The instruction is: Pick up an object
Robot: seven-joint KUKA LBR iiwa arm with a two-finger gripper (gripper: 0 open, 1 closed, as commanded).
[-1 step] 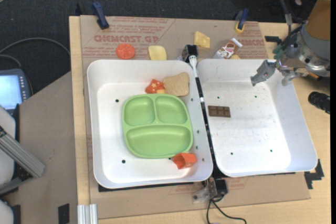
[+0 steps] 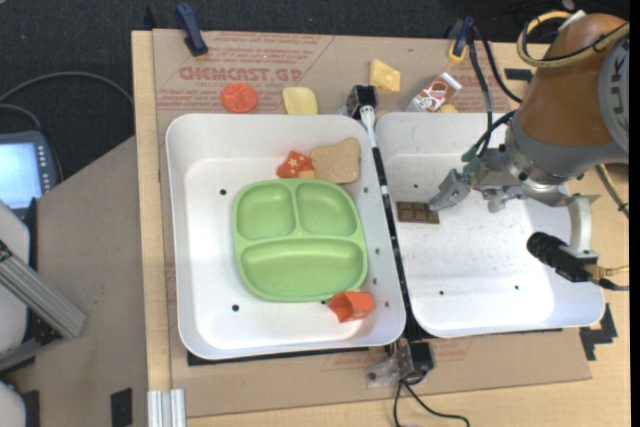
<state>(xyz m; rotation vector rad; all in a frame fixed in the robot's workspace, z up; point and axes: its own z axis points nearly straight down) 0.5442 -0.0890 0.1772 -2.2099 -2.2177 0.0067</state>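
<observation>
Found the tool (image 2: 470,198) spread apart and empty low over the right bin (image 2: 500,315), just beside the brown chocolate bar (image 2: 417,213) lying flat near that bin's left rim, with open white floor stretching toward its near and right edges.

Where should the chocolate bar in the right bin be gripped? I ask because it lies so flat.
Take the chocolate bar across its short width, coming straight down from above. It lies flat on the floor of the right bin with its long axis running left to right, so only its two long edges offer purchase. The bin wall is close on its left, so closing front to back probably leaves more room.
</observation>
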